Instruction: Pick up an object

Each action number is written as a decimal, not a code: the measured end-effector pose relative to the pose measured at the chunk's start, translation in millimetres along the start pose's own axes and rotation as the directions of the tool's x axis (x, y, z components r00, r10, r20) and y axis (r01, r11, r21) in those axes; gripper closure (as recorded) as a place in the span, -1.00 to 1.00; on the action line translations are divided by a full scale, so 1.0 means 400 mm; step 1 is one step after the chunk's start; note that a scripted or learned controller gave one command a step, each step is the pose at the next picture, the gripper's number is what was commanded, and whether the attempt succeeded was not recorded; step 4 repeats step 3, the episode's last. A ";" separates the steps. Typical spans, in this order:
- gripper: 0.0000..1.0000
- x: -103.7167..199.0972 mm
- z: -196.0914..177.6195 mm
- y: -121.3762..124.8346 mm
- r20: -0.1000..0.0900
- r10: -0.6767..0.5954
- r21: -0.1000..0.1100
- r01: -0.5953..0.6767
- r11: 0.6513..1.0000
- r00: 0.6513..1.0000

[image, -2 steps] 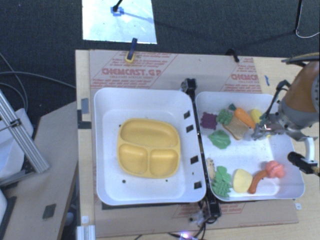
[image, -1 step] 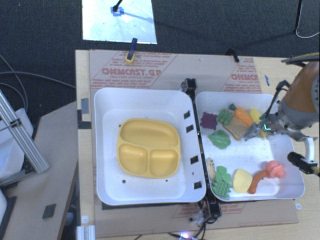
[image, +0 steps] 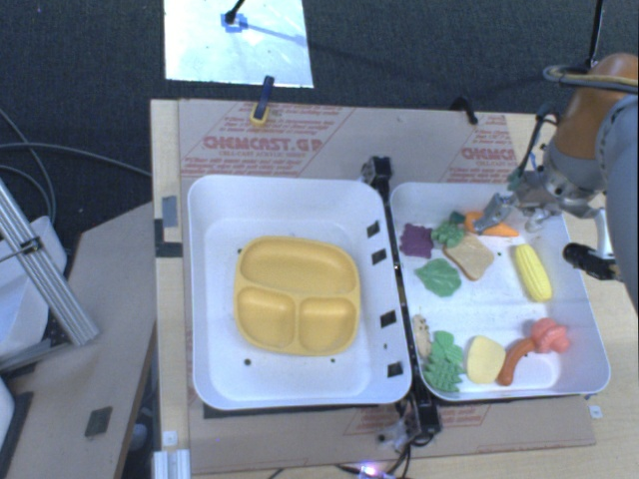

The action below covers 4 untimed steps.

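Observation:
My gripper (image: 516,214) hangs over the far edge of the right bin (image: 589,317), fingers apart, nothing held between them. Just below it lies an orange carrot piece (image: 498,231). Close by are a toast slice (image: 469,257), a yellow corn cob (image: 532,271), a green leafy piece (image: 447,235), a purple piece (image: 416,239) and a green lettuce leaf (image: 438,277). Toward the near side of this bin lie a pink piece (image: 550,335), a reddish sausage (image: 513,360), a yellow wedge (image: 485,359) and a green broccoli-like piece (image: 444,361).
The left bin (image: 215,267) holds a yellow divided plate (image: 297,295). A black divider with clips (image: 391,267) runs between the bins. The arm's orange band (image: 599,108) sits at the right edge, above the bin's far corner. Cables and a metal frame (image: 40,267) stand at the left.

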<state>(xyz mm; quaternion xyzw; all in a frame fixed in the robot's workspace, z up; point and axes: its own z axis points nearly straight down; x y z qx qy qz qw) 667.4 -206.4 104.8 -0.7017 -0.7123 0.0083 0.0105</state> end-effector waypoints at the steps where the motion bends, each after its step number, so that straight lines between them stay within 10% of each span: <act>1: -1.00 0.000 0.061 -0.282 0.001 0.019 -0.020 -0.019 1.000 1.000; 2: 1.00 0.003 0.030 -0.268 0.005 0.011 -0.032 -0.011 0.999 1.000; 4: 1.00 0.002 0.003 -0.266 0.006 0.009 -0.035 -0.009 0.999 1.000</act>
